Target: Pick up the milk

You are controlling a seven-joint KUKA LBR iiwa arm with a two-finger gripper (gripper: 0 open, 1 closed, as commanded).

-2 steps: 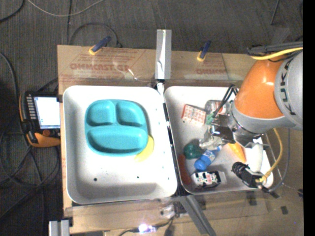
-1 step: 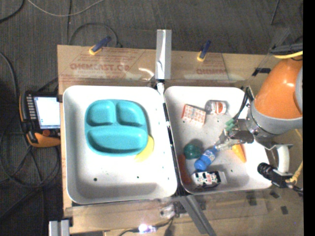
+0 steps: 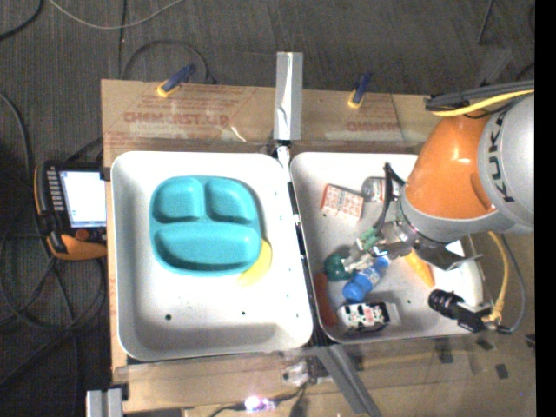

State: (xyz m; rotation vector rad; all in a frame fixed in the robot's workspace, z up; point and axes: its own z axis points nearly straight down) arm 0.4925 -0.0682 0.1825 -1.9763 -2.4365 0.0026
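A small red-and-white carton (image 3: 341, 201), which I take for the milk, lies flat in the upper left part of the right bin (image 3: 304, 233). My gripper (image 3: 377, 243) hangs over the middle of that bin, below and to the right of the carton and apart from it. It sits just above a blue bottle (image 3: 366, 278) and a green-topped item (image 3: 334, 266). The arm's orange band (image 3: 447, 181) and grey wrist hide the bin's right part.
A black-and-white box (image 3: 363, 316) lies at the right bin's front wall, and an orange item (image 3: 420, 272) shows under the wrist. The left bin (image 3: 130, 320) holds a teal divided plate (image 3: 207, 224) with a yellow object (image 3: 257, 270) at its edge.
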